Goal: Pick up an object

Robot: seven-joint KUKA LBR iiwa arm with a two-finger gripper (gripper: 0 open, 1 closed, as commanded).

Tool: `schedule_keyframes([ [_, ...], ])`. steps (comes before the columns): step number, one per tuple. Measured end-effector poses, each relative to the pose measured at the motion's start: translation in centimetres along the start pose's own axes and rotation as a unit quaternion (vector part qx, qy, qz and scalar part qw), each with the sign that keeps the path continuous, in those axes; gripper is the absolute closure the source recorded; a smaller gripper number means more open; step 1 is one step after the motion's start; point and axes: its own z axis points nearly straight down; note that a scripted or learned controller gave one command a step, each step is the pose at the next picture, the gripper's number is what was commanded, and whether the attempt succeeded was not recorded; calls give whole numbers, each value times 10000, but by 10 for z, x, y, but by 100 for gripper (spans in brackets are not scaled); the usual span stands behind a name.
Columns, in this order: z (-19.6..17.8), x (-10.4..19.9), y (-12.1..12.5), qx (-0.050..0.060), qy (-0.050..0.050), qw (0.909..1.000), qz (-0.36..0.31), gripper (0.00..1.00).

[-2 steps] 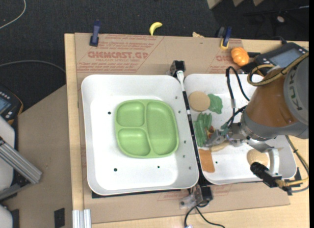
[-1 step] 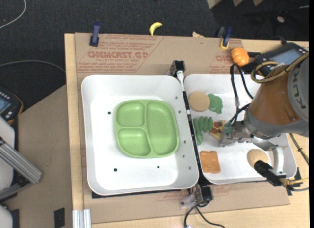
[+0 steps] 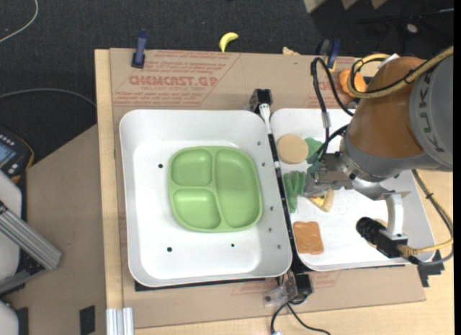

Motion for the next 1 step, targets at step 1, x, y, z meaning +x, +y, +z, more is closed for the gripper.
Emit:
schedule_keyframes([
  [1,-57,100,-20,19,9,10000,-16,100],
])
